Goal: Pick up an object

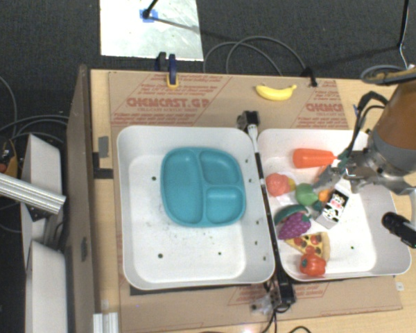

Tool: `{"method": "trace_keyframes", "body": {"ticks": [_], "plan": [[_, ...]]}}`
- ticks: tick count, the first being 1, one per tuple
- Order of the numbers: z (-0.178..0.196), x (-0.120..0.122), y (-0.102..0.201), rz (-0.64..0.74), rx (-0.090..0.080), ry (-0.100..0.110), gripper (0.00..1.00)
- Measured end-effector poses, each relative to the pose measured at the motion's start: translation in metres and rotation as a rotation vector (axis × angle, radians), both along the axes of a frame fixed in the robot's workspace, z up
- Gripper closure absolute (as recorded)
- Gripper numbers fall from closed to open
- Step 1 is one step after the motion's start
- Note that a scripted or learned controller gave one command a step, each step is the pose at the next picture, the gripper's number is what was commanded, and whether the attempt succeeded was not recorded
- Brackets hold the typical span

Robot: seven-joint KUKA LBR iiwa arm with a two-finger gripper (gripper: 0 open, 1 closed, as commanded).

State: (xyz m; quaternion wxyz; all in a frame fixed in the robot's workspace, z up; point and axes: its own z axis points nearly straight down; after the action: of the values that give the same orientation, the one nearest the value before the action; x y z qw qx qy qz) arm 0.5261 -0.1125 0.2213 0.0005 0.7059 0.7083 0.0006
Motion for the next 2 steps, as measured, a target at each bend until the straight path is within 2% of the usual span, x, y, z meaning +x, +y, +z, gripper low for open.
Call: {"method": "trace_keyframes", "body": {"ticks": [1,2], "plan": [[-0.124,0.034,0.000,-0.001,0.000,-0.002,0.00],[-0.136,0.082,-0.032,0.001,-0.003,-0.005,0.00]]}}
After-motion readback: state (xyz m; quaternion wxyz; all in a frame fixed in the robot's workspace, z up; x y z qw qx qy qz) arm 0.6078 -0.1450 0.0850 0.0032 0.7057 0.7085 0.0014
